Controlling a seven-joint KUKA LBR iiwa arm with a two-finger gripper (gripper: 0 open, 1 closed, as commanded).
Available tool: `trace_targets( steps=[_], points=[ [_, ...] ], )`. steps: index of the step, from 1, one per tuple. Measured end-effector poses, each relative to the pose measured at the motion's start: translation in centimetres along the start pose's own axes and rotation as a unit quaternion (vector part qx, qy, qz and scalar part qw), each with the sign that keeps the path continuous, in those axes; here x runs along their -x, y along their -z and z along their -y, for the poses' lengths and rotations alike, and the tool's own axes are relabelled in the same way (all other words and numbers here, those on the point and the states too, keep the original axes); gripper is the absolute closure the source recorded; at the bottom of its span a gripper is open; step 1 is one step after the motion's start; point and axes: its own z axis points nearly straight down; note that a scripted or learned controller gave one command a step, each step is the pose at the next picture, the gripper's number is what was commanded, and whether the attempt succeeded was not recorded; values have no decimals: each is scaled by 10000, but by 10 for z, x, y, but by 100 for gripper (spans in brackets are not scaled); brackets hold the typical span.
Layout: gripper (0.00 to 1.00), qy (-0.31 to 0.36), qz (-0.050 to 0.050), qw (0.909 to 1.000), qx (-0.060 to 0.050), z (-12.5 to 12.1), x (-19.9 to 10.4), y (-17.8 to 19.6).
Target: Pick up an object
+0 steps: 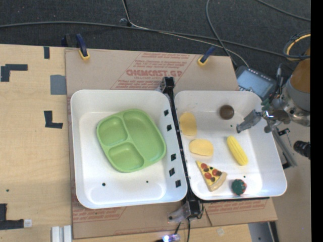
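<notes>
Corn cob (237, 150) lies in the right bin (272, 185), at about 7 o'clock from the gripper (252, 120), which hovers at the bin's right wall with fingers parted, holding nothing. Near it sit a brown ball (226, 112), two yellow chips (195, 135), a pizza slice (211, 175) and a green-red toy (238, 186). The left bin (83, 185) holds a green divided plate (130, 140). Both rest on cardboard (136, 69) with red print — unreadable — clamped to a wooden bench (30, 145); dark carpet (75, 9) lies at 12 o'clock.
</notes>
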Motion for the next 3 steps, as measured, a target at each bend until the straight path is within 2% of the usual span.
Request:
trace_targets(
  steps=[1, 2, 3],
  points=[
    [0, 3, -4, 10000, -7, 3, -5, -64],
    [0, 4, 0, 10000, -1, -2, -2, -111],
    [100, 9, -1, 10000, 17, -3, -2, -98]
  ],
)
